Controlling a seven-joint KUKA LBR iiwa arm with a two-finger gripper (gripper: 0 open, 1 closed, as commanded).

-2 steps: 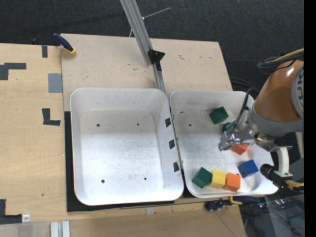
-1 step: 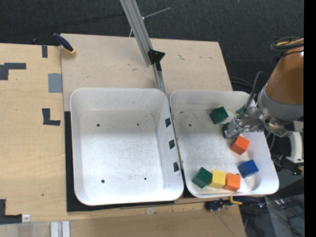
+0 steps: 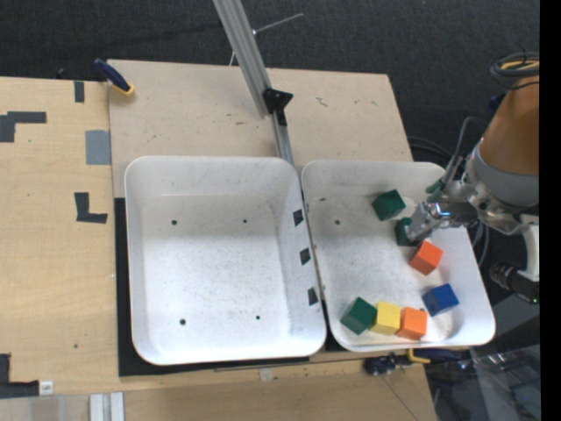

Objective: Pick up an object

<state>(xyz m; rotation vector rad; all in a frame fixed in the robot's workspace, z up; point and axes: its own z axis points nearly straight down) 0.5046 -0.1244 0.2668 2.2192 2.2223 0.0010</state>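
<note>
The gripper (image 3: 421,226) hangs low in the right bin (image 3: 351,261) near its right-hand rim, but whether it is apart or together cannot be told at this slant. It may be touching a dark green block (image 3: 402,231) just left of it, with another green block (image 3: 387,204) above and an orange block (image 3: 427,258) just below.

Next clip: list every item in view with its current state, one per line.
Tool: low in the right bin, above a dark green piece.
Green cube: loose, upper right bin.
Orange cube: loose, just below the tool.
Blue cube: loose, near the bin's right wall.
Green, yellow, orange cubes: in a row at the front.
Left bin: resting flat.
</note>
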